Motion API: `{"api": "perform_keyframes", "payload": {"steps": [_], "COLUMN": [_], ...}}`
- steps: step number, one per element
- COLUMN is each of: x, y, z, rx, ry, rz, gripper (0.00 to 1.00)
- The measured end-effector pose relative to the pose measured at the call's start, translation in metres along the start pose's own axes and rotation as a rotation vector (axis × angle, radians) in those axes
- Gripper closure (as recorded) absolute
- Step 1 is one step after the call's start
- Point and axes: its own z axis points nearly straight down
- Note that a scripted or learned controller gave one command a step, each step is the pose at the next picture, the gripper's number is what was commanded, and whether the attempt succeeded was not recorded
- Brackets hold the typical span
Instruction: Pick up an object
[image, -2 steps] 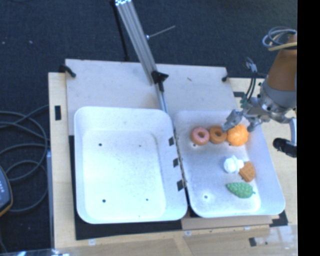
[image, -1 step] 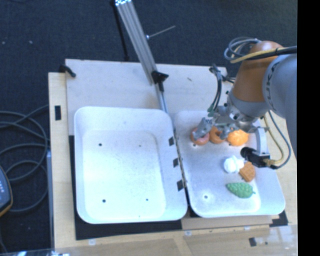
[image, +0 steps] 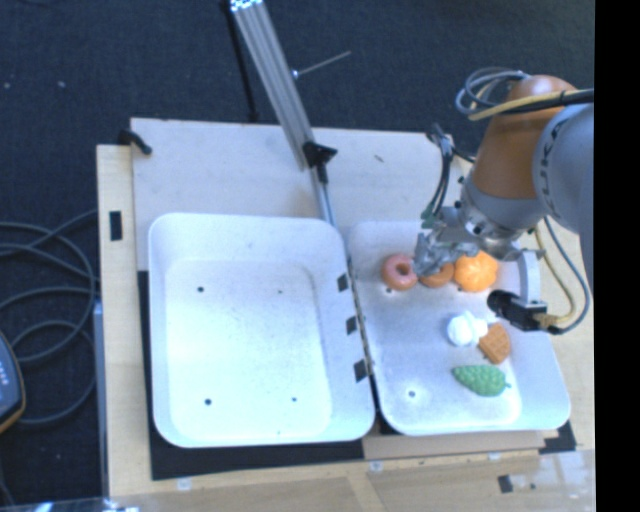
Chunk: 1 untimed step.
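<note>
The arm (image: 520, 150) is reaching into the right bin (image: 540, 400), its gripper (image: 434, 258) sitting low between a pink ring (image: 399, 272) and an orange ball (image: 476, 271). I cannot tell its state. A white piece (image: 463, 329), a tan wedge (image: 494, 345) and a green lump (image: 481, 379) are lying nearer the front.

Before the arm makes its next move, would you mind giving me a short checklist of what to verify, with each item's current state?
1. Gripper over the right bin: ok.
2. Gripper down among the pink ring, a brownish piece and the orange ball: ok.
3. Something held between the fingers: cannot tell.
4. White piece, tan piece and green piece apart from the gripper: ok.
5. Objects all inside the bin: ok.
</note>
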Motion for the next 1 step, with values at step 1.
{"api": "perform_keyframes", "payload": {"steps": [1], "x": [0.0827], "y": [-0.0371], "z": [-0.1139], "rx": [-0.008], "ry": [0.001], "rz": [-0.006], "gripper": [1.0]}}
